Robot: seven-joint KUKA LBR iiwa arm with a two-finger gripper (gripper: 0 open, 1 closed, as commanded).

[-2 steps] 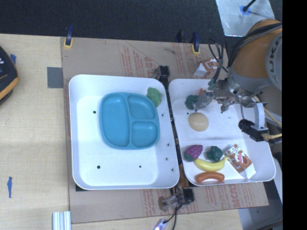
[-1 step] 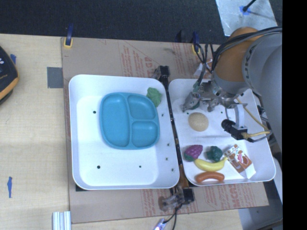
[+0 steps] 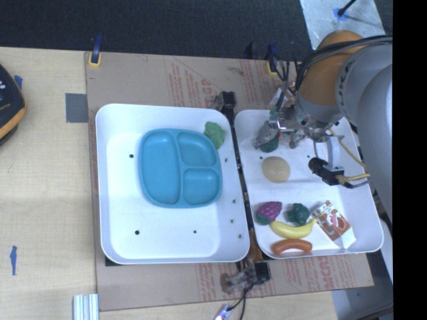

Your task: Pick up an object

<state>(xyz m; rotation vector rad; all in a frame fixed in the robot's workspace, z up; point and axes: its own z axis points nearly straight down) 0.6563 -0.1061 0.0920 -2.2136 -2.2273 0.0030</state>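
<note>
Stock as I read it from my station: left shallow white bin holds a light-blue three-compartment plastic plate and a small green leafy toy just beside the plate's upper right corner. Right shallow white bin holds a round beige ball-like item, a magenta berry-shaped toy, a dark green lump, a yellow toy banana, an orange-red toy sausage and a red-and-white packet.

Progress: nothing lifted; every candidate lies in a bin. The two-finger gripper sits low at the right bin's upper end, just above the beige item. Pick remains undone, I judge.

Obscured: finger tips blur into metal clutter; grip state I cannot tell. Bin's upper right corner is hidden under the arm.
</note>
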